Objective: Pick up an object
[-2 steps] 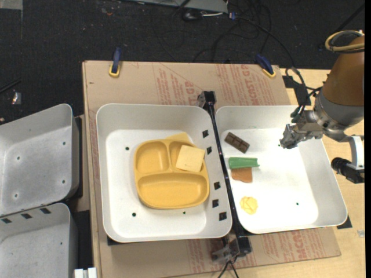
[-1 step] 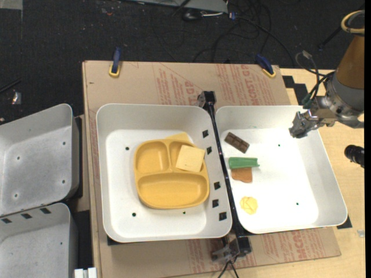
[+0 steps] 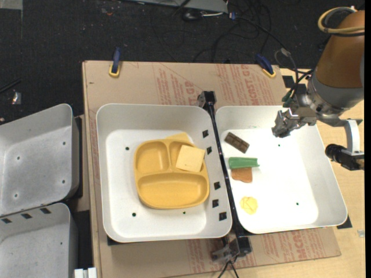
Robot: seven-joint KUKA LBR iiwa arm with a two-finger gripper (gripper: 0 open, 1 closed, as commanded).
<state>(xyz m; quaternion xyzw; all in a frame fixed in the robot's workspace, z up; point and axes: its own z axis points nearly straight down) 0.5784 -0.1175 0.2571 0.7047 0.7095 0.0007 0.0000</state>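
Observation:
My gripper [image 3: 282, 128] hangs over the upper part of the right bin [image 3: 301, 213], at the end of the orange-banded arm coming in from the right. In that bin, near its left wall, lie a brown bar [image 3: 236, 142], a green strip [image 3: 243, 163], an orange-brown piece [image 3: 242, 176] just below it, and a small yellow piece [image 3: 248, 204]. The brown bar is the closest, lying to the gripper's left and a little lower. Nothing shows between the gripper's fingers.
The left bin [image 3: 116, 213] holds a yellow compartment tray [image 3: 162, 193] with a pale yellow block [image 3: 190, 158] resting on its upper right part. A black divider runs between the bins. Grey metal panels [image 3: 35, 155] lie at the far left.

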